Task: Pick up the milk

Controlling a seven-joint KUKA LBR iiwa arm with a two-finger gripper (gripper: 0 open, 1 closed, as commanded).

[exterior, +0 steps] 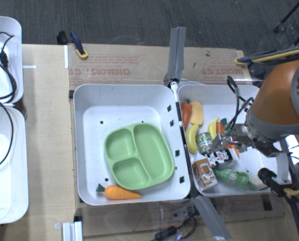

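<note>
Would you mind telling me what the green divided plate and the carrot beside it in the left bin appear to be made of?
The green divided plate looks like moulded plastic with a smooth, matte to slightly satin finish: uniform colour, rounded compartment ridges. The carrot seems a plastic toy, judging by its even orange surface and stiff green top, though rubber is possible.

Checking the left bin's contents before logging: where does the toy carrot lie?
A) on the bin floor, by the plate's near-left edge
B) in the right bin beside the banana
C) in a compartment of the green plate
A: the carrot lies on the left bin's floor, just outside the green divided plate, at the near-left corner.
</note>
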